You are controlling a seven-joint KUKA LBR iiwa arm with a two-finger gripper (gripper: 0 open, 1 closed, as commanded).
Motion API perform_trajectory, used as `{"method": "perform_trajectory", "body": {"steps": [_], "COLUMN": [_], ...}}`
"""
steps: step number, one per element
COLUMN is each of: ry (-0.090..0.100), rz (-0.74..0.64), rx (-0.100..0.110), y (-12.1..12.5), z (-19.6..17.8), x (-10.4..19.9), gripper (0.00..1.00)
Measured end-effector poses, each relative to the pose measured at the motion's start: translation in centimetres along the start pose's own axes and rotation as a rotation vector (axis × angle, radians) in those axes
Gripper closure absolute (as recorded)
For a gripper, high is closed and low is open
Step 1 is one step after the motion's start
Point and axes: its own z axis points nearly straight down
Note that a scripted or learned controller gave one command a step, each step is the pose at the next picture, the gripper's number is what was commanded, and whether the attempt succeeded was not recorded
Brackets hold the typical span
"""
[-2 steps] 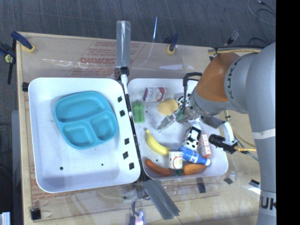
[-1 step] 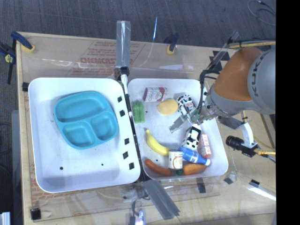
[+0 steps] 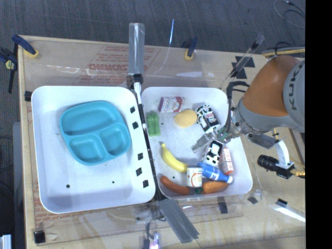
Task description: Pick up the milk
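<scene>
Gripper [image 3: 210,140] in right bin [image 3: 179,96] — jaw state unclear, just above milk [image 3: 213,152]

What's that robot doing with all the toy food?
The grey and orange arm reaches into the right bin, which holds toy food. Its gripper sits low beside a black-and-white milk carton, next to a banana and a lemon. Nothing is lifted yet. The left bin holds a blue divided tray.
</scene>
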Motion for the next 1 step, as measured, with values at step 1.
{"method": "perform_trajectory", "body": {"steps": [1], "ry": [0.002], "rz": [-0.025], "rx": [0.002], "y": [0.96], "z": [1.74], "x": [-0.41], "gripper": [0.0]}}
